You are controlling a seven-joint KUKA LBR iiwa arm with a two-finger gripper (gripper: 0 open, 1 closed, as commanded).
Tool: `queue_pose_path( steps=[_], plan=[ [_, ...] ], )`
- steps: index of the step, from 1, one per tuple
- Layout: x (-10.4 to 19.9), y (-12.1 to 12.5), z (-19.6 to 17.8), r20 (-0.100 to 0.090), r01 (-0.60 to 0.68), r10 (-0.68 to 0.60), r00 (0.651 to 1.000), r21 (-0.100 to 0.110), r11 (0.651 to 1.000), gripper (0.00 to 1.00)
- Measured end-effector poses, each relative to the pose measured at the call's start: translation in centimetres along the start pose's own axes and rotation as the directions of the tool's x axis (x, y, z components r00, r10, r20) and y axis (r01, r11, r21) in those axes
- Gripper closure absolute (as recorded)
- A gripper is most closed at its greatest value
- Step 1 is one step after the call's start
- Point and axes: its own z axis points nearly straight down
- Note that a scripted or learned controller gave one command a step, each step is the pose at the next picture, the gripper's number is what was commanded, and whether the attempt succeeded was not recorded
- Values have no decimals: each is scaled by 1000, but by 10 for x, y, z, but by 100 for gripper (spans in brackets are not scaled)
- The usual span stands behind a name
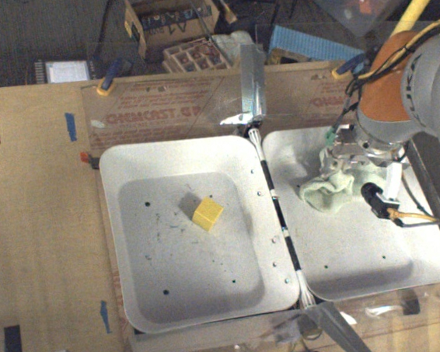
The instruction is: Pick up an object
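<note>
A small yellow block lies near the middle of the left white bin. A crumpled pale green cloth sits in the upper part of the right white bin. My gripper reaches in from the right and is down at the cloth's upper right edge, touching or pressed into it. The cloth bunches up around the gripper's tip and hides it. The grey arm with its orange band hangs above the right bin's far right corner.
A metal strip divides the two bins. A cardboard wall runs behind them. A black plug with an orange cable hangs off the wrist over the right bin. Wooden benchtop spreads to the left.
</note>
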Motion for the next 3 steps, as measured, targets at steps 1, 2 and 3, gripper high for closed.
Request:
queue_pose_path(
  steps=[1, 2, 3],
  plan=[
    [70, -43, -89, -1, -5, 5, 1000, 15, 1000, 100],
    [139, -45, -84, 2, -164, 164, 987, 13, 986, 100],
    [189, -24, -84, 6, -432, 432, 902, 14, 902, 100]
  ],
)
